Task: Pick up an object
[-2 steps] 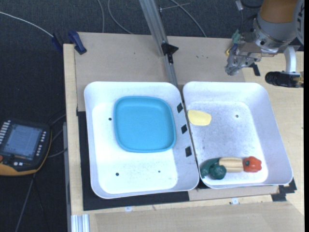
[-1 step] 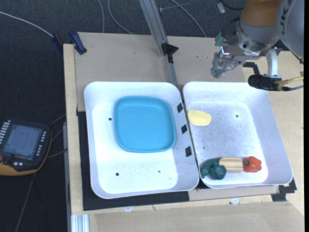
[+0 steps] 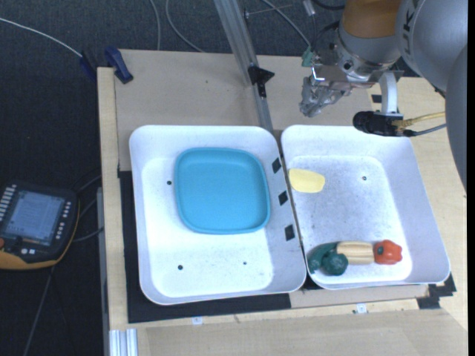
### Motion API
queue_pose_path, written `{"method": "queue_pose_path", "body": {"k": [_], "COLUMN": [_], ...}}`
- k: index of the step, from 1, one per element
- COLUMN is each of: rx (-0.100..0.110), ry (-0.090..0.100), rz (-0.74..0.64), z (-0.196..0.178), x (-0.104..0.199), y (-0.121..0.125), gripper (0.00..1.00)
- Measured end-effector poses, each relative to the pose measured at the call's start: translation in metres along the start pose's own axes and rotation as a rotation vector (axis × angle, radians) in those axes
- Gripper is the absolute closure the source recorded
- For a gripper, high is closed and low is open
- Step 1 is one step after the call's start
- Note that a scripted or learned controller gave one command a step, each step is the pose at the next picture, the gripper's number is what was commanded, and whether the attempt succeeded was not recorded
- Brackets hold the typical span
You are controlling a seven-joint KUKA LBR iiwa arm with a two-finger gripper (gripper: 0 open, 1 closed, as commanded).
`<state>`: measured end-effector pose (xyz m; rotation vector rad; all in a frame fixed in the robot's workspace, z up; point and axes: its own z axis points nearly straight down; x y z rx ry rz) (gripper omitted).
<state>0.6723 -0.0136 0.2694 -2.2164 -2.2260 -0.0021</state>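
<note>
On the desk [image 3: 193,87] stand two white bins. The left bin [image 3: 148,221] holds one blue plate [image 3: 221,190]. The right bin [image 3: 423,221] holds four objects: one yellow piece [image 3: 306,181], one green [image 3: 328,260], one tan [image 3: 356,252], one red [image 3: 387,252]. The gripper [image 3: 315,104] hangs above the desk behind the bins; whether it grips anything cannot be told.

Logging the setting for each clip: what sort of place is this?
Most likely a robotics lab bench: a robot arm hangs above two white bins, a teach pendant lies on the dark carpet, and cables trail across it.
</note>
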Motion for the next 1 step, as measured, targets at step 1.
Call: {"method": "queue_pose_path", "body": {"k": [1], "rx": [0.002], "ry": [0.000], "rz": [0.000], "z": [0.0194], "x": [0.0544], "y": [0.0032], "gripper": [1.00]}}
